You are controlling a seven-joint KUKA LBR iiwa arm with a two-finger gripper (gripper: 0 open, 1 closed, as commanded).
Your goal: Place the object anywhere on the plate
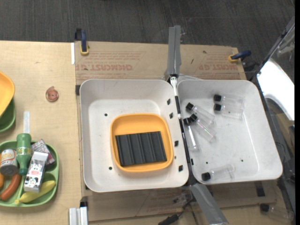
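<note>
Dark grey ribbed slab (141, 148) lies flat on the orange plate (139, 119), roughly centred and turned a touch off square. Its long side runs left-right and orange rim shows on all 4 sides. Plate sits in the left bin (93, 107), approx. mid-frame and a bit toward the bin's lower edge.

The right bin (253, 139) butts up against the left one. It holds clear vials w/ black caps:
- two (228, 108) near its upper middle
- a loose cluster (199, 118) by its left wall
- a thin one (191, 135) lying along that wall
- one more (218, 174) near the lower left corner

Both bins rest on a cardboard sheet (122, 62) w/ red print. It is pinned at the top by a clamp upper left (82, 43) and another upper right (239, 56). A grey metal post (174, 50) stands at top centre, above the seam btwn the bins.

Left part of the frame is a pale wood table (37, 64). A small pinkish round thing (52, 94) lies on it, well apart from the bins. An orange bowl (4, 95) is cut off by the left edge. A green tray (51, 182), lower left, carries toy food: green bottle (23, 149), can (7, 157), small carton (33, 170), sausage (10, 187), banana (37, 191).

Dark floor (140, 8) runs across the top of the frame.
</note>
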